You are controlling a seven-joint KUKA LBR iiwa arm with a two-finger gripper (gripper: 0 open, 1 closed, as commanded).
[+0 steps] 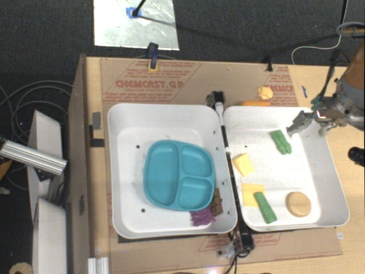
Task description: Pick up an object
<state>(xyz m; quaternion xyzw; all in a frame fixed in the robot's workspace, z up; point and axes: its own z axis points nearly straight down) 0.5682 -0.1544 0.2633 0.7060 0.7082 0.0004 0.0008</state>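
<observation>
Red print on the cardboard sheet [171, 76] lining the bench reads "CHEMCAST", and above the right bin [328, 170] the claw [308, 121] hangs touching nothing, its opening impossible to judge, with the upper green block [280, 141] lying just left of and below it on the bin floor.

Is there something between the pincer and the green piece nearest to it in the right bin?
Nothing visible stands between them. The pincer is at the right white bin's upper right, and the short green block lies just below-left of it on bare bin floor, apart from the yellow wedge-shaped piece.
</observation>
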